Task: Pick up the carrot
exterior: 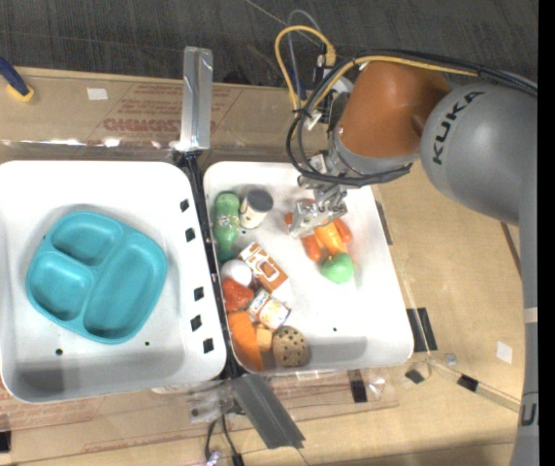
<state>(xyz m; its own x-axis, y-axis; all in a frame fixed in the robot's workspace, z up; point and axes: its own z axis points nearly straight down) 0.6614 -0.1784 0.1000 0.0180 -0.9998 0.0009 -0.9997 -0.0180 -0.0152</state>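
KUKA arm reaches in from right, gripper (314, 212) lowered into right bin (379, 318) near its far edge, evidently lined up for carrot grab. Carrot (322, 243), orange, lies directly beneath and touching gripper tip, green round piece (337, 269) just beside it. Grip state: cannot tell. Toy food crowds bin's left wall. Teal divided plate (96, 275) sits alone in left bin (25, 187).

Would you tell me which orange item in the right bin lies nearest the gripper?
The orange carrot directly under the gripper, beside the green ball; the other orange pieces sit along the left wall.
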